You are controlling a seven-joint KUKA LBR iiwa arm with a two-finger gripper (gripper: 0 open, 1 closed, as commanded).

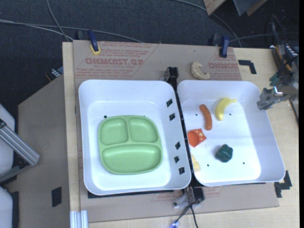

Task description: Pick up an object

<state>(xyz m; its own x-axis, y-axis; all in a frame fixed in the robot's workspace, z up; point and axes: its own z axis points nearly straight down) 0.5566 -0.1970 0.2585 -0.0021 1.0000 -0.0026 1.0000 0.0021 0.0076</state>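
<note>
Two shallow white bins sit side by side on the bench: the left bin (88,127) holds a green divided tray (129,145), and the right bin (266,141) holds the loose things worth picking. Among these are a yellow banana (224,107) near the far side, an orange-red sausage (206,116) just beside it, a red-orange wedge (196,137) close to the dividing wall, a dark green lump (224,153) nearer the front, and a small yellowish piece (194,163) against the inner wall. A pale curled object (200,70) lies outside the bins on the board behind them. The gripper (268,98) hangs at the right rim of the right bin, apart from every object, with nothing seen between its parts; whether it stands apart or together I cannot tell at this size. By my judgement the pick has not yet begun and this is the approach stage. The next move calls for choosing one target, probably the banana as the nearest, travelling over it, then descending squarely enough to avoid nudging the sausage.
</note>
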